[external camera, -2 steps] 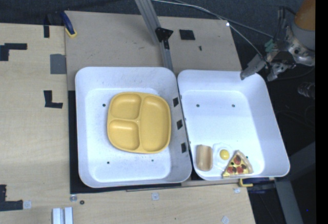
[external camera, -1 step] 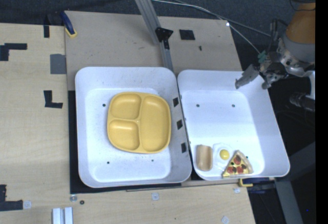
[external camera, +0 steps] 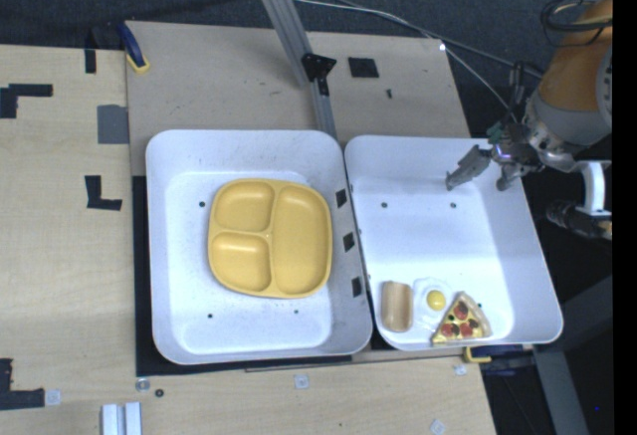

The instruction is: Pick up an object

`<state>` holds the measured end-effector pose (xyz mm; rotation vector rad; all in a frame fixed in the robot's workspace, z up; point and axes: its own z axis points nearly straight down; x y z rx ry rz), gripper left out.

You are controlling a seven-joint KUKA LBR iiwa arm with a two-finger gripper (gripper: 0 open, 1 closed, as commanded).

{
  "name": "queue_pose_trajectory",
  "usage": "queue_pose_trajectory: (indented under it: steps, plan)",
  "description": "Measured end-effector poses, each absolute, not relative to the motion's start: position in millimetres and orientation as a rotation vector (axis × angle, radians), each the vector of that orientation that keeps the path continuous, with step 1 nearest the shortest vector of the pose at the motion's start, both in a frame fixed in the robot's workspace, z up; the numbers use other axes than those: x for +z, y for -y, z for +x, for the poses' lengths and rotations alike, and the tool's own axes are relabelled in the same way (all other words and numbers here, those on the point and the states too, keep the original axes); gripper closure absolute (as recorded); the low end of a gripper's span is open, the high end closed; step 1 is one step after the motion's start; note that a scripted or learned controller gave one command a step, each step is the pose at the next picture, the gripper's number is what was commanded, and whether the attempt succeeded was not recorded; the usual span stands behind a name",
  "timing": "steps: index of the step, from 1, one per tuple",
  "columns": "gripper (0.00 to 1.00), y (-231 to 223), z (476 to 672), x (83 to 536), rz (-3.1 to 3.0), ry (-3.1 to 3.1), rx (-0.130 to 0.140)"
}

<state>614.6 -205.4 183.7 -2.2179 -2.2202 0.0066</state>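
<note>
wooden bench [external camera: 60,224] fills the scene, bearing two white bins side by side. the left bin [external camera: 179,324] holds a yellow divided plate [external camera: 270,236] at its middle. the right bin [external camera: 498,254] keeps its toys along the near edge: a brown bread piece [external camera: 396,306] beside a fried egg [external camera: 434,300], and a pizza slice [external camera: 462,320] toward the near right corner. the gripper [external camera: 483,170] hangs over the far right corner of the right bin, its fingers spread apart with nothing between them. all three toys lie well apart from it, straight toward the near edge. the pizza slice is probably the shortest trip; its long axis runs slantwise toward the corner, so the wrist would likely need turning.
</note>
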Motion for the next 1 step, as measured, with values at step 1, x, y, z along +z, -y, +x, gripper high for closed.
queue_pose_trajectory:
  steps: [1]
  plan:
    - [0.00, 208.7, 605.0, 133.8, -2.218, 2.219, 0.007]
